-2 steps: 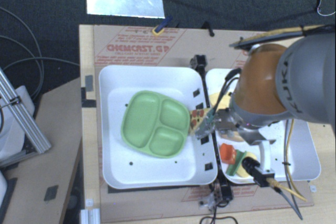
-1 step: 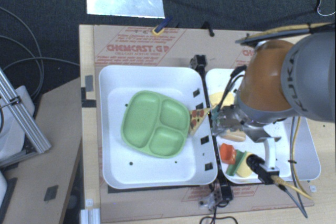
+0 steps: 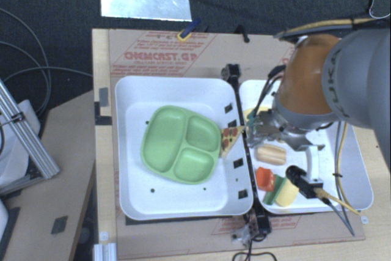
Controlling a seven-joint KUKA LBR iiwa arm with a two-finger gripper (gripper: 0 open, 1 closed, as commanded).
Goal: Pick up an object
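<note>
Below me on the cardboard-covered bench, the right bin point(image 3: 357, 192) holds a tan bun-like piece point(image 3: 271, 154) lying crosswise just under my gripper point(image 3: 264, 129) (open or closed, I cannot tell), toward the camera's near side.

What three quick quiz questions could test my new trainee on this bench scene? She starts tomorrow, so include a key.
1. True or false: the green plate lies in the left bin.
2. Which sits nearest the divider between the bins? A) pizza slice B) hot dog C) the yellow piece
3. Fill in: the arm hangs over the ____ bin.

Key: 1 true; 2 A; 3 right.
</note>
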